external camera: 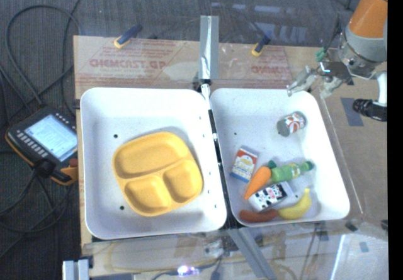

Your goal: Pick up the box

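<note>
Dark grey carpet with trailing black cables surrounds a brown board bench bearing two shallow white bins side by side.

Item 1. Two-finger gripper, metal, at the far right corner of the right white bin, hanging over its rim. Fingers appear spread, with nothing between them. Orange-banded grey arm enters from the upper right and slants down and leftward toward that corner.

Item 2. Small red-and-white tin can, lying on its side, near the gripper, in the far part of the right bin.

Item 3. Small white carton box with orange and red print, the task's thing. Lies flat in the left-middle of the right bin, close to the dividing wall, its right edge just beside the orange plastic carrot.

Item 4. Green plastic bottle, lying right of the carrot; black-and-white patterned packet below it; yellow plastic banana and red plastic sausage along the near wall.

Item 5. Yellow three-compartment plastic tray, in the left white bin.

Step, as judged: approach, grasp not yet made. Gripper stands well apart from the box. Next move calls for travel leftward and nearer over the box, descent, and fingers set across its shorter sides, clear of the carrot touching close at its right.
</note>
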